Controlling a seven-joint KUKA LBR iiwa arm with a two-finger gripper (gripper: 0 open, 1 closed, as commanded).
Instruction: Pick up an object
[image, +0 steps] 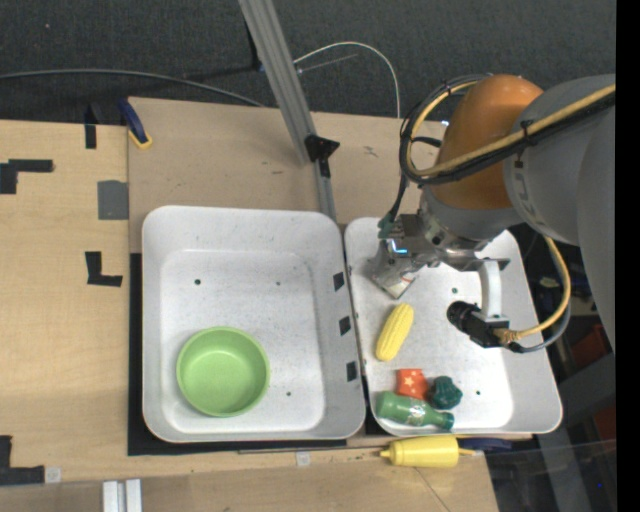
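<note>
- Claw (392, 278) low over right bin (520, 400), top-left part; grip state cannot tell.
- Corn cob (394, 331) just below claw, apart from it.
- Red piece (410, 381), dark green piece (443, 392), green bottle (413, 410) farther below.
- Green bowl (223, 371) in left bin (240, 235), well left of claw.

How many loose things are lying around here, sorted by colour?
Green: 2, the round green plastic bowl and the green bottle-shaped toy.
Yellow: 2, the yellow toy corn cob and the yellow plastic bottle on the bench.
Red-orange: 1, the small red-orange block.
Total: 5
</note>
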